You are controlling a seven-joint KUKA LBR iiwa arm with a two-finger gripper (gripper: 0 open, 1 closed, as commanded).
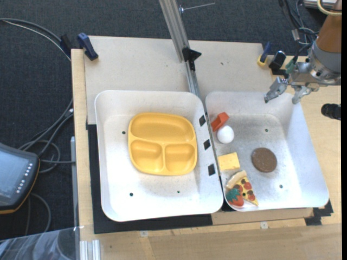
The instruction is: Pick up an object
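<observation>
Currently gripper (286,93), fingers apart and holding nothing, hovers over the right bin's (303,161) far edge; best target is the brown disc (264,160), lying isolated mid-bin: centre above it, descend straight, then close.

Arm (331,31) runs off my right edge; I get only the wrist and gripper (286,92), nothing above the orange band. Pizza slice (242,189) overhangs the right bin's (303,145) near rim, its lower edge lost in shadow. Red piece (219,121) sits partly tucked behind the egg (225,135); I can't tell what it is. Tablet (15,177) is cut off at left. Cables (38,107) trail off frame. Small items at the bench's back right (271,58) are too small to identify.
</observation>
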